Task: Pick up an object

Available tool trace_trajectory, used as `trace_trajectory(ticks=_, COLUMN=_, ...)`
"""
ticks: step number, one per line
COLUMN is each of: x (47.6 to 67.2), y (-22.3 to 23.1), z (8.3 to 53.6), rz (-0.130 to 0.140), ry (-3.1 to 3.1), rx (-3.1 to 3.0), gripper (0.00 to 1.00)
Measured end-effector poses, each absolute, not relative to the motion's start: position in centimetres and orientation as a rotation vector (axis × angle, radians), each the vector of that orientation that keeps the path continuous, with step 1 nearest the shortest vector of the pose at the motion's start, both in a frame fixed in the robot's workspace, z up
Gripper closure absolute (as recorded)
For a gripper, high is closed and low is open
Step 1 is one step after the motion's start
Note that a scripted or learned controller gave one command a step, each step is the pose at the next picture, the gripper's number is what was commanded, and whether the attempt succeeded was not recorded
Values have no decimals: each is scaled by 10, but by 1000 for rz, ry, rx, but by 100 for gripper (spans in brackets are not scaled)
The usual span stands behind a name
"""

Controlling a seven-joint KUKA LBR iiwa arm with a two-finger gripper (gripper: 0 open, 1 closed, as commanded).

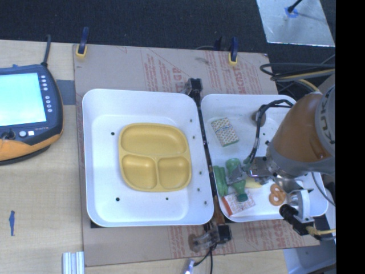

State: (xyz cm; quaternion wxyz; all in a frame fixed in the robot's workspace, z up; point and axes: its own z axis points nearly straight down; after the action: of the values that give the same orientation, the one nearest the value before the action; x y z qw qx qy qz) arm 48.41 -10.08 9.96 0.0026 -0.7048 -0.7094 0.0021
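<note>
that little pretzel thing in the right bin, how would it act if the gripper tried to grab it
The pretzel looks small and thin, so probably very light. It lies flat on the right bin floor and seems unlikely to roll, though a push may slide it. Its open loops suggest it could snap if squeezed hard.

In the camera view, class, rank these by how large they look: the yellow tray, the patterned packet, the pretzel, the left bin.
1. Left bin, which holds the tray
2. Yellow tray
3. Patterned packet
4. Pretzel, though the arm may cover part of it, so its place below the packet is less sure
</note>
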Motion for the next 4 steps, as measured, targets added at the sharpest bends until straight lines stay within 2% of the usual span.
trace_trajectory(ticks=1, x=552, y=-105, z=93, rz=2, ry=-2222, rx=-2217, gripper=0)
trace_trajectory(ticks=2, x=631, y=-143, z=159, rz=1, ry=-2226, rx=-2216, gripper=0)
trace_trajectory(ticks=3, x=656, y=-179, z=181, rz=1, ry=-2224, rx=-2217, gripper=0)
trace_trajectory(ticks=4, x=655, y=-192, z=91, rz=6, ry=-2222, rx=-2214, gripper=0)
